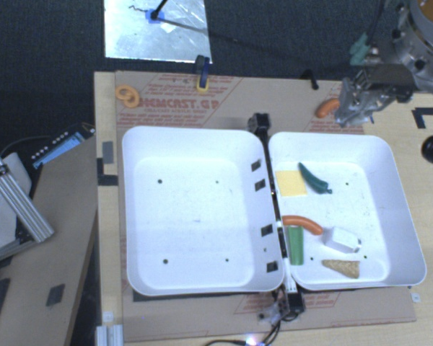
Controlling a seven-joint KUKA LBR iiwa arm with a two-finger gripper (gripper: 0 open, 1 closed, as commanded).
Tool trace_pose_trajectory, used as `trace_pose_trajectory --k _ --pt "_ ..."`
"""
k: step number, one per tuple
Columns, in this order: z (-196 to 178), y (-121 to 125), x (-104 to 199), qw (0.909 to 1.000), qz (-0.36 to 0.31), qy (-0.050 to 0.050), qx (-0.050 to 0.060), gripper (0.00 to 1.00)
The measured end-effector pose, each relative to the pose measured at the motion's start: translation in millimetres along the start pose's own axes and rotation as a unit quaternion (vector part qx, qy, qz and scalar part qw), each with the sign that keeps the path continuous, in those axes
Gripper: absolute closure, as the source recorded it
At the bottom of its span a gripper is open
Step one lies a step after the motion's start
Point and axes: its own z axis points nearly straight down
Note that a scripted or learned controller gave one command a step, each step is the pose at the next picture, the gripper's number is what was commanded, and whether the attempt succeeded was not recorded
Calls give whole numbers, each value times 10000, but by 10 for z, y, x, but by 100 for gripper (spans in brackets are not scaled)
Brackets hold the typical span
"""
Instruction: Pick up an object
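Seen from above at a slant: bench [58, 265] of pale wood, with a sheet of brown cardboard [289, 96] printed in red laid over it. On the cardboard, two shallow white bins side by side, touching along the middle, with small black clips [260, 185] down the seam. Left bin [195, 215] on one side, right bin [379, 157] on the other.

In the right bin, gathered toward its left half: a yellow block [291, 184] with a teal curved piece [315, 178] just beside it; below these an orange sausage shape [303, 223], a green stick [295, 245] touching its underside, a white block [341, 239] and a tan wedge [342, 267] near the front wall.

Gripper [355, 107] above the cardboard just behind the right bin's back rim. Open or closed: cannot tell. Close by its left side, a small orange piece [326, 108]; held or merely lying there, unclear.

Elsewhere on the cardboard: an orange ring [127, 96] at the back left corner and a yellow clamp [201, 78] at the back edge. Beyond the bench, dark carpet [43, 42] with a shiny silver sheet [141, 27] on it. At far left, an aluminium rail [14, 200] set aslant.
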Motion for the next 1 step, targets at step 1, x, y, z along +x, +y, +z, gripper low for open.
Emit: trace_pose_trajectory --k 1 --pt "75 429 -939 9999 58 -32 87 100"
